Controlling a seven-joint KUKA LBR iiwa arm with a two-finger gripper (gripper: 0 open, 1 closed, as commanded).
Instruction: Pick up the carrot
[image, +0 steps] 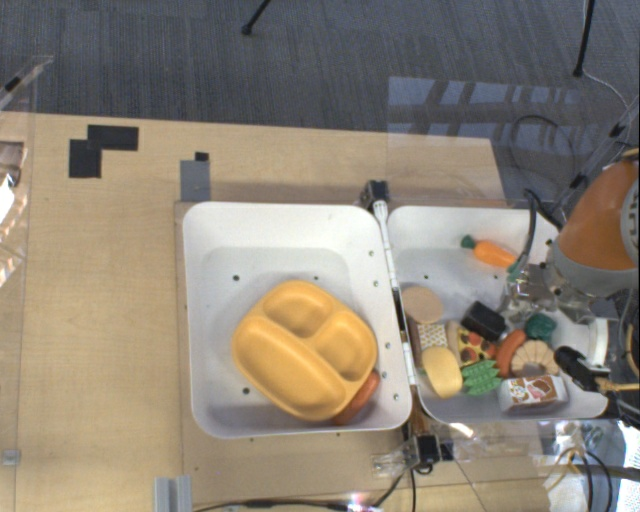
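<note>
The carrot (491, 253) is small and orange with a green top at its left end. It lies on the floor of the right bin (432, 262), near the bin's far wall. My gripper (523, 291) hangs over the right bin just to the near right of the carrot, apart from it, above a pile of toy food. Nothing is seen held in it. The arm's orange band (600, 215) rises at the right edge of the view.
Near the gripper lie a black block (484, 320), a teal piece (541, 325), a red sausage (509, 346), a pizza slice (470, 346), a yellow lump (442, 371) and a brown carton (530, 392). A yellow divided plate (305, 347) sits in the left bin (215, 300).
</note>
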